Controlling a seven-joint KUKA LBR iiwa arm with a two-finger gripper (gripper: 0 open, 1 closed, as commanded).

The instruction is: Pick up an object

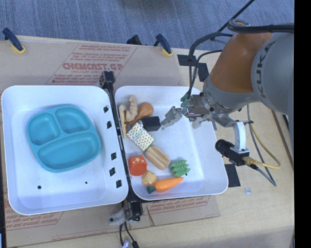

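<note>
Fingers (172, 117) spread slightly, holding nothing, above the right bin (207, 159), just beside a small black block (151, 123) among toy food near that bin's left wall

You are looking down on a bench (269, 211) with a pale wood-coloured top. A sheet of brown cardboard (93, 61) printed with red lettering lies flat on it. Two shallow white bins sit side by side on that cardboard, the left bin (11, 190) and the right bin (210, 174), touching along their inner edges. Blue clamps (13, 40) grip the cardboard's far edge.
</note>
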